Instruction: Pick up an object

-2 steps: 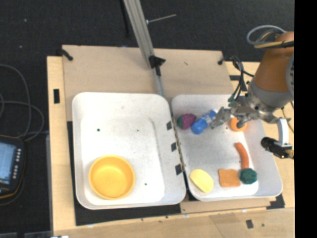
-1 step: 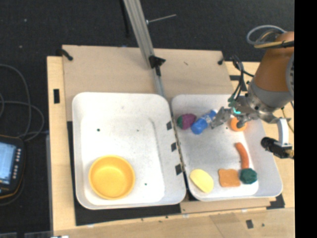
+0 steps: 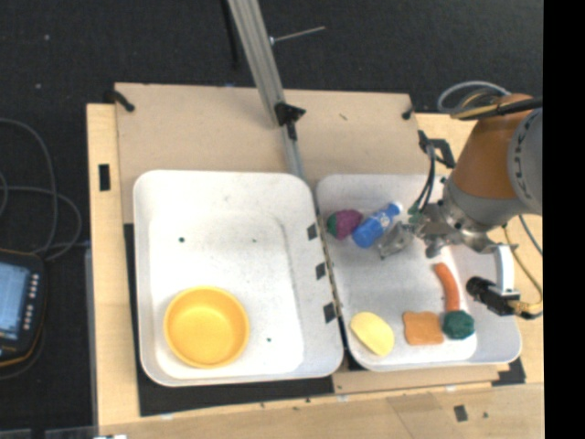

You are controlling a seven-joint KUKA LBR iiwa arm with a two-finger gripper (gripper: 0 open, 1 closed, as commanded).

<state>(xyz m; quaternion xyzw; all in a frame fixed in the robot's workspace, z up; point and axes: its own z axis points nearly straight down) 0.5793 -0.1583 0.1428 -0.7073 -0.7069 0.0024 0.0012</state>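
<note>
The blue bottle (image 3: 376,225) lies on its side in the right bin (image 3: 366,291), tilted with its paler cap end up and away from the pincer (image 3: 395,243), which sits just below and to the right of the bottle's body, close enough that touching cannot be ruled out. How wide the pincer stands cannot be told from this slanted view; nothing is seen clasped in it. Just beyond the bottle, further left of the pincer, rests a round purple and green object (image 3: 345,223), touching or nearly touching the bottle.

The bin floor is white and lightly speckled. Below the pincer there is a bare stretch of floor. Further down, along the bin's near edge, lie a pale yellow lump (image 3: 372,333), an orange block (image 3: 422,327) and a dark green lump (image 3: 458,324), the last two side by side. An orange-red stick (image 3: 447,284) lies below and to the right of the pincer, just above the green lump.

Far left of the pincer, the left bin (image 3: 183,218) bears a yellow bowl (image 3: 207,326) near its lower corner; the rest of its floor is bare white. Both bins sit on a tan bench (image 3: 201,131), with dark floor around it. A metal pole (image 3: 260,58) slants in from the top to the gap between the bins. The arm (image 3: 489,167), orange banded, enters from the right.
</note>
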